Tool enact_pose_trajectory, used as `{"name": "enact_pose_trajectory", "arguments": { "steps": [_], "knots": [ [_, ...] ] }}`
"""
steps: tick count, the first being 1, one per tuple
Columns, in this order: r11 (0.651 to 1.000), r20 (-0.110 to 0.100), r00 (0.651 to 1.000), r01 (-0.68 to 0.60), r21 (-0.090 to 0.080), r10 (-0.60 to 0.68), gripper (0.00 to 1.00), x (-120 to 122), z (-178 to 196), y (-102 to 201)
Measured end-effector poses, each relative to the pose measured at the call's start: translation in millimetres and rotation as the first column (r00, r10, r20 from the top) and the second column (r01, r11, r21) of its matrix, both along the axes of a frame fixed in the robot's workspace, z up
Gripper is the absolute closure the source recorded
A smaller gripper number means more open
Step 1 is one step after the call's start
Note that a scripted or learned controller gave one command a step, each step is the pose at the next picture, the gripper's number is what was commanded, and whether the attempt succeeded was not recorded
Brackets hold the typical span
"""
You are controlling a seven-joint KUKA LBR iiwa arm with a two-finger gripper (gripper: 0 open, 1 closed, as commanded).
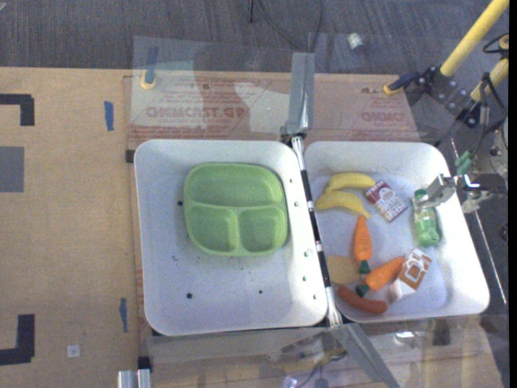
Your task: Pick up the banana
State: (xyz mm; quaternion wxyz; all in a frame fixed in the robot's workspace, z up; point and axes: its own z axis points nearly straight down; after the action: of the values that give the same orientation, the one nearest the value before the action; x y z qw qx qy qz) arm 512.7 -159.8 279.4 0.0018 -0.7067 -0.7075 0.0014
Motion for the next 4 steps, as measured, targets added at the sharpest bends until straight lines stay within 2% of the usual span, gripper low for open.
{"name": "enact_pose_trajectory", "arguments": {
  "steps": [1,2,3,4],
  "knots": [
    [1.000,0.001,1.000,-0.029,0.001,0.029,0.00,69,-119,59],
    [0.994,0.001,0.994,0.109,-0.001,-0.109,0.00,54,-90,108],
    [0.979,-0.001,0.979,0.203,-0.001,-0.203,0.00,81,-179,65],
    [0.973,-0.013,0.973,0.229,-0.006,-0.229,0.00,137,-194,63]
  ]
}}
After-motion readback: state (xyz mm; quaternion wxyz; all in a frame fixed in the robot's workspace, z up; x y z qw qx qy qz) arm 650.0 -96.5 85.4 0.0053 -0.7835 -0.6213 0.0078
